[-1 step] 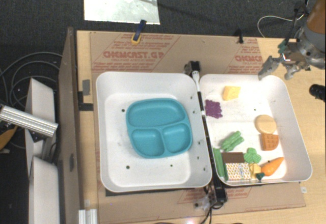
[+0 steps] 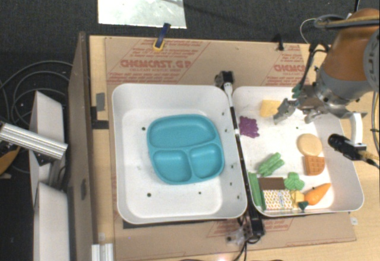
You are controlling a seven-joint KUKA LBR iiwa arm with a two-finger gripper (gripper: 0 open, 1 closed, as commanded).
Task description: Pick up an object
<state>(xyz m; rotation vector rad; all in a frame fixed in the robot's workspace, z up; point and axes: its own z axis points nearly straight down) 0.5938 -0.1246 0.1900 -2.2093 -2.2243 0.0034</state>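
We take the yellow wedge (image 2: 270, 107) as the likeliest target: it lies flat at the back of the right bin (image 2: 350, 194), just left of the tool (image 2: 287, 110), long axis roughly across the bin. The tool is low over the bin, nothing visibly between its tips; we cannot tell its spread. Purple grapes (image 2: 249, 127) sit near, front-left of the wedge.

right bin (image 2: 356, 191) items: yellow wedge (image 2: 270, 107) at top, purple grapes (image 2: 249, 127) left, tan round piece (image 2: 309, 144) touching waffle-like square (image 2: 314, 165), green pods (image 2: 270, 165) centre, carrot (image 2: 317, 193), green leafy piece (image 2: 294, 182), brown bar (image 2: 272, 183), patterned box (image 2: 278, 199) bottom
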